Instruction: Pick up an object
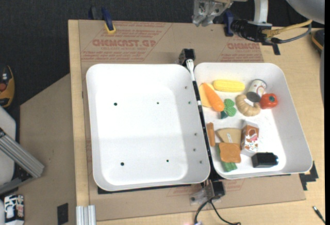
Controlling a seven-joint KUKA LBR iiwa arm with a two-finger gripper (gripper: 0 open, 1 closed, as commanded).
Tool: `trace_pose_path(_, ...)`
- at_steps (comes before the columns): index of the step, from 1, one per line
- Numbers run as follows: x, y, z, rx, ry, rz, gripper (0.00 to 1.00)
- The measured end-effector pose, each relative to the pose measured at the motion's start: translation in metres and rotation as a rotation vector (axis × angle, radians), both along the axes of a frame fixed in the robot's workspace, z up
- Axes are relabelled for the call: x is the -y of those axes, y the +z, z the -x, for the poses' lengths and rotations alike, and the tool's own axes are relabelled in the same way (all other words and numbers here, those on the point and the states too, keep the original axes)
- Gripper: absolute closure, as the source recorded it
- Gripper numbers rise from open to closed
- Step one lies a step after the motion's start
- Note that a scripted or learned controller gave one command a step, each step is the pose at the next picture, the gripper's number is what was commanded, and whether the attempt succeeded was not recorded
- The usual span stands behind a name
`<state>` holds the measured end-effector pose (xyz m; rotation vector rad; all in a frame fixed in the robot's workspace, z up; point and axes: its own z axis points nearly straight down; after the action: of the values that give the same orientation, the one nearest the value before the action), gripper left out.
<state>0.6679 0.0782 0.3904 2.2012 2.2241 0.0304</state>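
Camera view, looking down at a slant, has the pickable objects gathered in the right bin, and that bin serves as the landmark. Near its far wall lies a yellow corn cob, with an orange carrot just beside it toward the bin's left wall. A green piece sits at the carrot's lower tip. Toward the bin's right side are a small round can, a red tomato and a tan croissant, close together, the croissant touching the can. Nearer the bin's front lie a tan wedge, a small carton, an orange slab resting on another green piece, and a black block. A thin orange stick lies along the bin's left wall.

The left bin adjoins the right bin's left wall.

The gripper hangs well beyond the right bin's far wall, over the brown board, apart from every object. Whether its claw is spread or pressed together cannot be told; nothing is visibly pinched in it.
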Motion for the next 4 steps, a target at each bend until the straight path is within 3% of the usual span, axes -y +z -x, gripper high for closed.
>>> trace_pose_path(1, -0.101, -0.103, 0.004, -0.031, -0.001, 0.004, 1.0)
trace_pose_path(2, -0.15, 0.065, 0.014, -0.002, -0.003, -0.003, 1.0)
trace_pose_path(3, -0.146, -0.06, 0.006, -0.035, -0.012, 0.009, 1.0)
trace_pose_path(4, -0.045, -0.042, 0.001, -0.024, -0.018, 0.007, 1.0)
